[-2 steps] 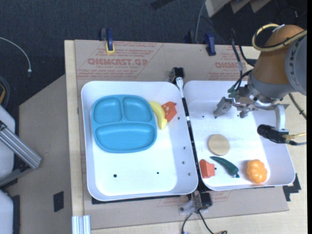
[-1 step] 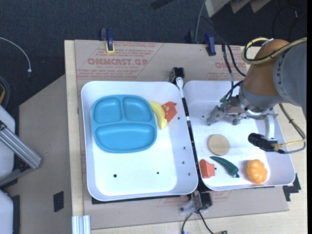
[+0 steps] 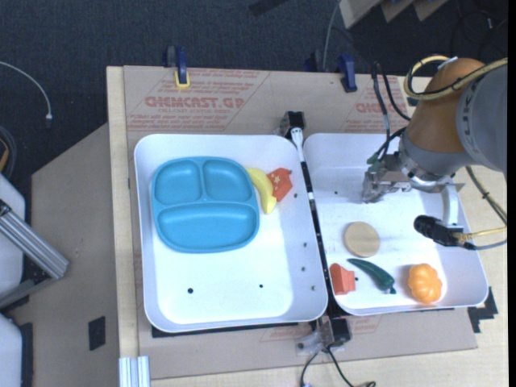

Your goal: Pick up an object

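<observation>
Gripper (image 3: 377, 185): above right bin (image 3: 339, 156), finger state undeterminable. Risk: descent missing tan disc (image 3: 361, 239) nearby, closing on bare floor.

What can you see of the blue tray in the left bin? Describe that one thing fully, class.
The blue tray looks like smooth plastic, rounded at its corners, with three compartments: two small ones at the far side and one wide one nearer the camera. It lies flat, open side up, in the far half of the left bin. A yellow banana-shaped toy sits against its right edge.
</observation>
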You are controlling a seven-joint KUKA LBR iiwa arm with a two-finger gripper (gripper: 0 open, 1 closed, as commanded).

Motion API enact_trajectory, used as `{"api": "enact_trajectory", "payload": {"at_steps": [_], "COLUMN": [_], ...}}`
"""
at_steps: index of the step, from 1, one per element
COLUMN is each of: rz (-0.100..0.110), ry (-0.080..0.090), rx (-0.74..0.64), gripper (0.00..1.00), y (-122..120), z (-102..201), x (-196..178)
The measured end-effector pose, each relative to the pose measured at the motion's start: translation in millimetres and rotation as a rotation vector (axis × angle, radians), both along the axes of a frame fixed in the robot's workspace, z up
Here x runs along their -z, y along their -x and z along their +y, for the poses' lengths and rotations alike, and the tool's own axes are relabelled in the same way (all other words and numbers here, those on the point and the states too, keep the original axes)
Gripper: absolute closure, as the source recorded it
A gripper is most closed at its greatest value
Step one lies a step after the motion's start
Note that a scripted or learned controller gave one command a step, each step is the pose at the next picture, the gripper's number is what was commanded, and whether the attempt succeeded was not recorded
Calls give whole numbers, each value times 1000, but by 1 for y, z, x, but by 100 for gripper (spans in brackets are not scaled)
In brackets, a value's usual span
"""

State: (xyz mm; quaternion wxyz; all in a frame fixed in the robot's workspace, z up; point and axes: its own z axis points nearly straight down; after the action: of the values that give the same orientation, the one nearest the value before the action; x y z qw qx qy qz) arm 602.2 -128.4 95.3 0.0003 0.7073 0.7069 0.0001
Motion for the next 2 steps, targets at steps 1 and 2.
{"api": "enact_trajectory", "payload": {"at_steps": [1,2], "rz": [-7,-7], "ry": [2,2], "rx": [-2,-3], "gripper": [100,100], "y": [-8,-16], "z": [4,11], "x": [-61,-119]}}
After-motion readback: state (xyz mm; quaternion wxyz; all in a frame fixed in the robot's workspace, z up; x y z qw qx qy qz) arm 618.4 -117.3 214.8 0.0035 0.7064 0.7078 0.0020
